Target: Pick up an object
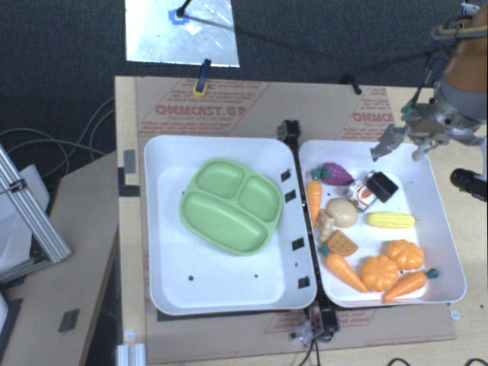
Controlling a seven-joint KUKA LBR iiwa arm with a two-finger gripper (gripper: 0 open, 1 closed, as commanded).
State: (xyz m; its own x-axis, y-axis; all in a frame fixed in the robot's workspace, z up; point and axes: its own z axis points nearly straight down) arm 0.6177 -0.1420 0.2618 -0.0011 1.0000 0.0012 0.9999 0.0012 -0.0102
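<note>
My gripper (400,148) hangs open above the far edge of the right bin (446,227), its two fingers spread and nothing between them. Below it in that bin lie a purple eggplant (335,174), a red-and-white can with a black lid (372,189), a corn cob (390,220), a beige mushroom (339,213), a cracker (340,244), three carrots (313,200) (345,272) (406,284) and two small pumpkins (380,271) (405,254).
The left bin (164,280) holds a green divided plate (231,206). A black divider with clips (301,219) runs between the bins. A metal sheet (181,23) lies beyond the bench, and an aluminium frame (27,212) stands at the left.
</note>
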